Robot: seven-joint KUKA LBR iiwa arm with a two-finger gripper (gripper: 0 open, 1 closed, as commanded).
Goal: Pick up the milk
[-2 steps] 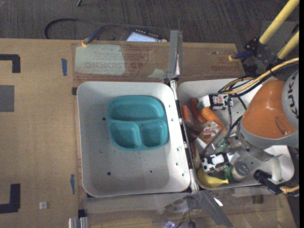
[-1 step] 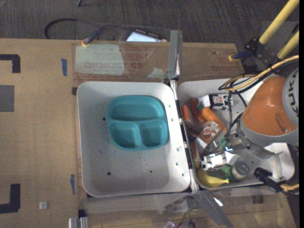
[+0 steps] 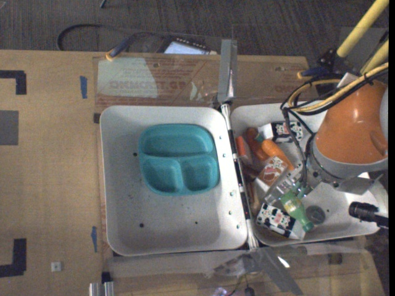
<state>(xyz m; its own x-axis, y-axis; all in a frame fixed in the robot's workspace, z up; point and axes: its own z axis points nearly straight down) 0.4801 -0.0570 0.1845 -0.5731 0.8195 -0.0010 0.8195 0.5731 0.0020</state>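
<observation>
A black-and-white cow-patterned milk carton [image 3: 275, 219] lies at the front left of the right bin [image 3: 345, 227]. A second small box with a similar pattern [image 3: 283, 129] sits near the bin's back edge. My gripper [image 3: 295, 185] hangs below the orange wrist band [image 3: 352, 128], over the middle of the right bin. It is just above and behind a green bottle [image 3: 295, 207] that rests against the front carton. The wrist body hides much of the gripper.
The right bin also holds an orange bottle [image 3: 270, 148], a red bottle [image 3: 252, 134], a brown packet [image 3: 274, 168] and a grey disc [image 3: 316, 214], crowded together. In the left bin [image 3: 123, 214] sits a teal divided tray [image 3: 179, 158]. Cables [image 3: 308, 97] hang near the arm.
</observation>
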